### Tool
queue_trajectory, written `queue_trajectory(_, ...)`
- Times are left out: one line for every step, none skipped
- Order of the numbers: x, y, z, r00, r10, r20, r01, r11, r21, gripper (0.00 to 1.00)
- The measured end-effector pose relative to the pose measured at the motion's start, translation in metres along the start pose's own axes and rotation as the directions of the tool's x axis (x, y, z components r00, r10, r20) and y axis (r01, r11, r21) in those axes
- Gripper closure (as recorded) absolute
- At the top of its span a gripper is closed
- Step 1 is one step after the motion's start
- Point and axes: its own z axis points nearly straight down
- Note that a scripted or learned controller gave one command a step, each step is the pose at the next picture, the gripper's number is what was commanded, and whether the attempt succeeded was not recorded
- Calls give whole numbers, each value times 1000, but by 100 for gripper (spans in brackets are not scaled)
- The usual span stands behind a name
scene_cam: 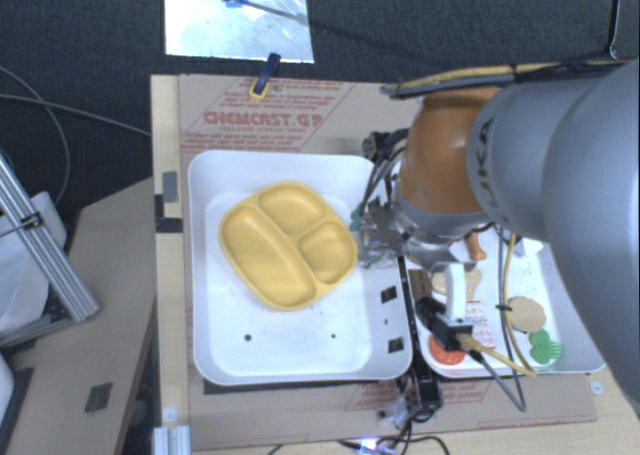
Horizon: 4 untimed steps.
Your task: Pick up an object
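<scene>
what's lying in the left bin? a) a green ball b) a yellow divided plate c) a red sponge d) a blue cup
b: a yellow divided plate with three compartments lies flat in the left bin, in its upper half, beside the arm's wrist.

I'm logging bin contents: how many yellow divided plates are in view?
1. The yellow divided plate lies in the left bin, toward its upper middle. The arm covers much of the right bin, so more may be hidden.
</scene>
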Motion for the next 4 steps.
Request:
queue_trajectory(50,-3,-103,1000,-11,-5,11,1000,-13,100)
queue_trajectory(47,-3,-108,1000,-11,-2,11,1000,-6,100)
queue_trajectory(17,48,-86,1000,1,0,-1,1000,-4,100)
queue_trajectory(19,47,-98,1000,-7,-1,7,1000,-7,100)
